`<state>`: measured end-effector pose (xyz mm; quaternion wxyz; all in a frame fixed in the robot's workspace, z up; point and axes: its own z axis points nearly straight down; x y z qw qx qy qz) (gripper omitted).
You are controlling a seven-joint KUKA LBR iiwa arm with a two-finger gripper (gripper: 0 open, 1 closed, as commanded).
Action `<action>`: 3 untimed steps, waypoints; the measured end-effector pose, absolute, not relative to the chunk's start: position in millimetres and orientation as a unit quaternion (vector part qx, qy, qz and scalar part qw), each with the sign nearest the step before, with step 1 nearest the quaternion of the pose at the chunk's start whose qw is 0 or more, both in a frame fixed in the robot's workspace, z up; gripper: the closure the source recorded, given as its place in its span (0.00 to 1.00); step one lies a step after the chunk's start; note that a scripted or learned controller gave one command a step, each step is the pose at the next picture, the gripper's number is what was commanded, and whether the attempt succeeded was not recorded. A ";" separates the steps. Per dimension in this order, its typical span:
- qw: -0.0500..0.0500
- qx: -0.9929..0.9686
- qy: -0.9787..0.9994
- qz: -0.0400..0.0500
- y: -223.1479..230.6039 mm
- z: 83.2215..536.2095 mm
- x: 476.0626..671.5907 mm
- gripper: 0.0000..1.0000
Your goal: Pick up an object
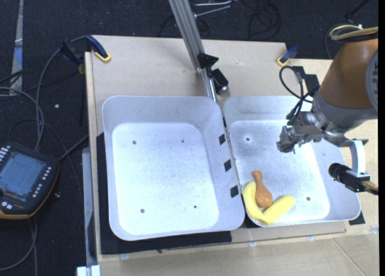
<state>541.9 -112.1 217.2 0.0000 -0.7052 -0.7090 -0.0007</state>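
A yellow banana-shaped object (269, 208) lies near the front edge of the right bin (337, 211). An orange-brown piece shaped like a small drumstick (261, 191) rests on it, its thin end pointing to the back. My gripper (286, 144) hangs over the middle of the right bin, up and to the right of both objects and apart from them. Nothing shows between its fingers.
The left bin (114, 148) sits beside the right one, their rims meeting at the centre. A slanted metal pole (191, 31) with a clamp rises from behind the bins. A teach pendant (21, 175) lies on the floor at the left.
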 end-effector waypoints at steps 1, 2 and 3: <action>0.000 -0.705 -0.709 -0.001 -54.9 229.2 547.9 1.00; 0.000 -0.706 -0.709 0.000 -10.5 236.5 553.2 1.00; 0.000 -0.705 -0.709 0.000 45.8 245.1 556.3 1.00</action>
